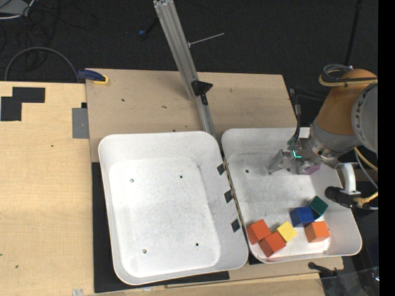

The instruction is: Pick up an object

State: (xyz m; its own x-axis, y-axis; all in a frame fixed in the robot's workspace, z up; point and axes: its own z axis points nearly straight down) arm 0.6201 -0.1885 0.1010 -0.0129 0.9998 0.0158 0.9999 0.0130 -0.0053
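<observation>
The blocks are the things to pick up. They sit in a bunch in the near corner of the right bin (247, 142), well apart from the gripper (295, 163) and toward the front of the bench from its fingers. There are two orange-red blocks (265, 237) touching each other, a yellow block (286, 231), a blue block (302, 216), a green block (318, 206) and an orange block (317, 231). They look small, hard and light, like wooden toy cubes. Flat sides should be easy to pinch. The orange block has some room beside it, so it may be easiest. I cannot tell if the fingers are open or closed. Nothing seems held. The left bin (117, 147) sits beside.
</observation>
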